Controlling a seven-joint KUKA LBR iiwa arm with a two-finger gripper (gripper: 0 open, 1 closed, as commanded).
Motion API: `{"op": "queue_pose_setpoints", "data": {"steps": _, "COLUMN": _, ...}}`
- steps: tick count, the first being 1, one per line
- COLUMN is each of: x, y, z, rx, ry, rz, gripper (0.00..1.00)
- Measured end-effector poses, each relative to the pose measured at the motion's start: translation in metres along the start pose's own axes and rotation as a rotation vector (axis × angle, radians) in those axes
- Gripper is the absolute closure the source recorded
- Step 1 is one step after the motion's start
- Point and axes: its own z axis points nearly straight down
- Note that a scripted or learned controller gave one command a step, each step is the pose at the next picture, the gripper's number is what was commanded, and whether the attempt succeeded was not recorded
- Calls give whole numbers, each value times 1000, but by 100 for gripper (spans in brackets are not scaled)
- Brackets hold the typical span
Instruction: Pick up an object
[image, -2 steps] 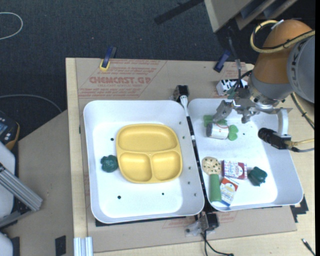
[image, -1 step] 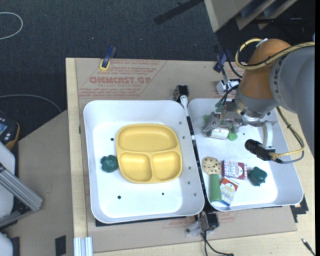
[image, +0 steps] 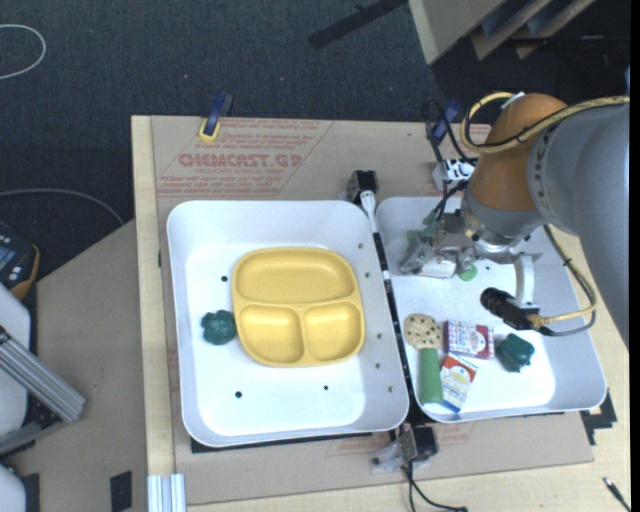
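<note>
My gripper (image: 437, 258) is low over the back left part of the right bin (image: 570, 385), under the orange wrist band (image: 510, 150). In front of it lie a round cookie (image: 422, 330), a green cylinder (image: 430, 375), a red and white packet (image: 467, 340) and a second small packet (image: 457, 385). A dark green toy (image: 515, 352) rests to their right. Nothing that I can make out is between the gripper's tips.
The left bin (image: 200, 400) holds a yellow divided plate (image: 298, 305) and a dark green lump (image: 218, 326) beside its left edge. A black cable end (image: 500, 303) hangs from the arm over the right bin. The bins' shared wall (image: 385, 290) runs just left of the gripper.
</note>
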Motion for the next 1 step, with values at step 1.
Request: {"op": "queue_pose_setpoints", "data": {"steps": 1, "x": 0, "y": 1, "z": -13, "rx": -5, "ry": -1, "rz": 1, "gripper": 100}}
